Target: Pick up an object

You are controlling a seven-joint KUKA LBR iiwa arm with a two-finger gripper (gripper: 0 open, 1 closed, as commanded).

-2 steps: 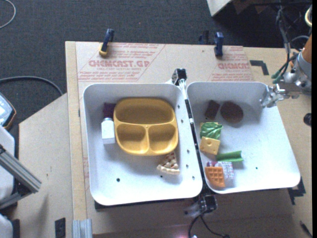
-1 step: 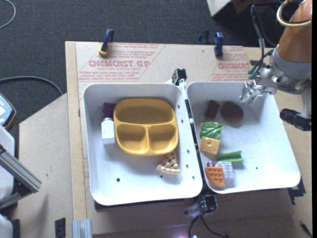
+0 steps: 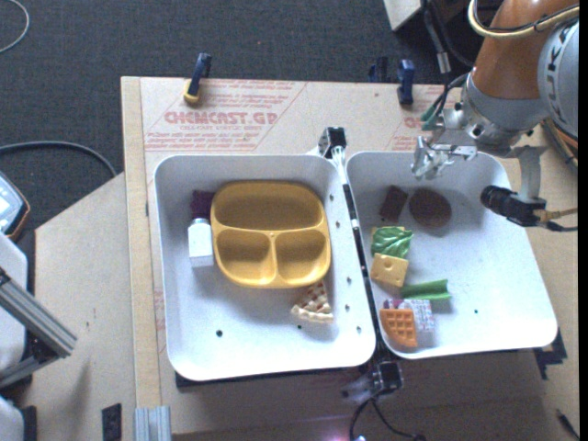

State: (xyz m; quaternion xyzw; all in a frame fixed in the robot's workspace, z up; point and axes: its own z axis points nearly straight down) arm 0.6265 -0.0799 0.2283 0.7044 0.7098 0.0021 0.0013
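Two bins | gripper (image 3: 432,161) hangs by right bin's (image 3: 514,288) far edge, fingers parted, grasping nothing | nearest target — brown round piece (image 3: 429,208), beneath near far edge | we should centre above it, descend straight, avoid dark block (image 3: 393,202) beside.

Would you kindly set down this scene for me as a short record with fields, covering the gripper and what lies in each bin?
gripper: above the far edge of the right bin, nothing seen between its fingers
left bin: yellow divided tray, small white bottle, dark purple item, waffle piece
right bin: brown round piece, dark brown bar, green leafy piece, cheese wedge, green bean, orange waffle
nearest to gripper: brown round piece
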